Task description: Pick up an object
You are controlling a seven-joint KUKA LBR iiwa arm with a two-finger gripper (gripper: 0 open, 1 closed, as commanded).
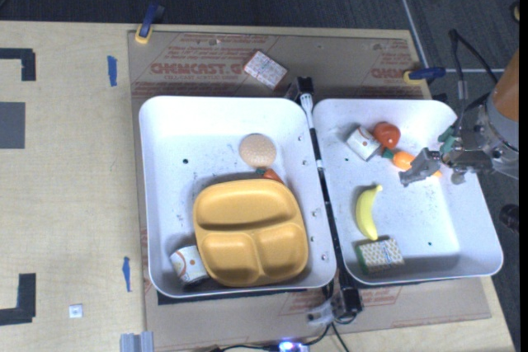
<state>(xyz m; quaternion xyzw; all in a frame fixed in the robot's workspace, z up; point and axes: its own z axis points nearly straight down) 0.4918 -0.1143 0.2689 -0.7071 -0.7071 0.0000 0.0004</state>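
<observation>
Where I am: my gripper (422,166) hangs over the right bin (487,255), near its far right side, with the arm reaching in from the right.
My fingers: blurred and small here, so I cannot tell whether they are spread or pressed together; nothing shows pinched between them.
Nearest target: a small orange piece (402,160) lies just beside my tip, with a red tomato (385,133) and a small white box (362,143) next to it (the three crowd together).
How the orange piece should handle: I judge it light, hard and smooth, so it may squirt out of a weak pinch; I would close across its narrow middle.
Easier option: the banana (368,210) lies alone in the middle of the bin, probably light and stiff; take it across the middle of its curve.
Also here: a flat green sponge (379,253) near the front wall, soft and low.
Left bin (153,177): a yellow tray (249,231), too broad for me.
</observation>
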